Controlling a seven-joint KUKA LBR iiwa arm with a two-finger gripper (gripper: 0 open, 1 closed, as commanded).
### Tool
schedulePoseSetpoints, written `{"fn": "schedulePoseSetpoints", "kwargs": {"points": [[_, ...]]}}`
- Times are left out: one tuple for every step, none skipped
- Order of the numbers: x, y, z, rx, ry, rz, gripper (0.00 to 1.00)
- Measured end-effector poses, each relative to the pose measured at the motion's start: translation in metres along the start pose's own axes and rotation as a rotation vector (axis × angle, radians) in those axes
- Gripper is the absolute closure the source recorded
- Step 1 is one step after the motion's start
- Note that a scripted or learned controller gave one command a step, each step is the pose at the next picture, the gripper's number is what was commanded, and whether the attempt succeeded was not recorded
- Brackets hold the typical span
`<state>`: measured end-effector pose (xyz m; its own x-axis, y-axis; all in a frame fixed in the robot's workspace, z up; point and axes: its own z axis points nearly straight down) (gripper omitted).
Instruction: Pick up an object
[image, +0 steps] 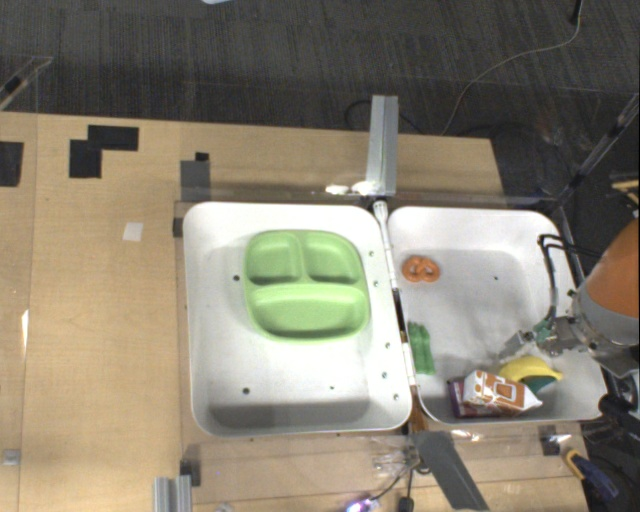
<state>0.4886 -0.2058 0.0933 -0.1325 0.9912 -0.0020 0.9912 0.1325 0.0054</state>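
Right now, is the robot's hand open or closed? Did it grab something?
Gripper: low in the right bin, just above the yellow object. Open or closed cannot be told, and nothing is seen held.

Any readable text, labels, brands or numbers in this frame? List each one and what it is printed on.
No text can be read in this frame.
Small carton in the right bin: printed orange, white and dark pattern, too small and blurred to read.
Green divided tray, pretzel, green packet, yellow object: no visible lettering.
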Motion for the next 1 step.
{"fn": "schedulePoseSetpoints", "kwargs": {"points": [[-0.0088, 0.0711, -0.0991, -0.001, -0.001, -0.168, 0.0]]}}
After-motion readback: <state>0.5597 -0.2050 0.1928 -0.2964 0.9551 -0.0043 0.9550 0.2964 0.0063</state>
